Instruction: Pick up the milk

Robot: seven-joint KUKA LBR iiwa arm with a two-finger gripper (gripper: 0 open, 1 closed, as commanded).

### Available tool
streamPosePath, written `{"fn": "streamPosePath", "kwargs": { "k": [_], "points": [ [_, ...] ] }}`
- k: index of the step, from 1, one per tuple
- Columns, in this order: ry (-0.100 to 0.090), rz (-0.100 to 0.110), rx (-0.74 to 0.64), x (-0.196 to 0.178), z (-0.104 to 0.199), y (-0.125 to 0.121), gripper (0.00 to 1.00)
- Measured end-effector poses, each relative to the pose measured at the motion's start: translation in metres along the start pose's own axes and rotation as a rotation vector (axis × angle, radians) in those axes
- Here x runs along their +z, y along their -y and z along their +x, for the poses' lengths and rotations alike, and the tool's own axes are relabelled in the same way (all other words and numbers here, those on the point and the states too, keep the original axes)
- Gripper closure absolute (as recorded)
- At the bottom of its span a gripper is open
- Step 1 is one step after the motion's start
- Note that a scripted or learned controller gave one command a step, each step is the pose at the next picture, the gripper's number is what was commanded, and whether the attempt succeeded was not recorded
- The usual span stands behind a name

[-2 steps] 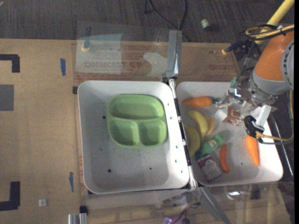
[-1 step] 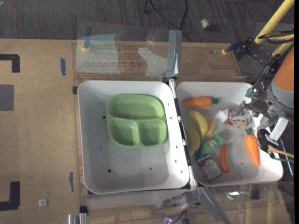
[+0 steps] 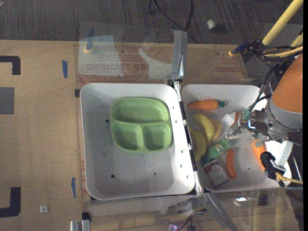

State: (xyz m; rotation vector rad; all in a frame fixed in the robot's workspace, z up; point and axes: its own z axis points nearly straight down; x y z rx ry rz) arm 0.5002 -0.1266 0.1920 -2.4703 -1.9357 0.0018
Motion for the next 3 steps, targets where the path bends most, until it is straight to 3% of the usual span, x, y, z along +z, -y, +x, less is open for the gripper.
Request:
{"fn": "streamPosePath", "kwargs": {
  "k": [1,2,3],
  "points": [
    [0.002,-0.004,0.048,-0.011,-0.005,-0.074,0.0],
    [0.002,-0.002,-0.007,0.05,-0.047,-0.106,0.0],
    [-0.006,-0.036,-0.198,0.085,-0.057,-0.131,0.0]
  ]
}}
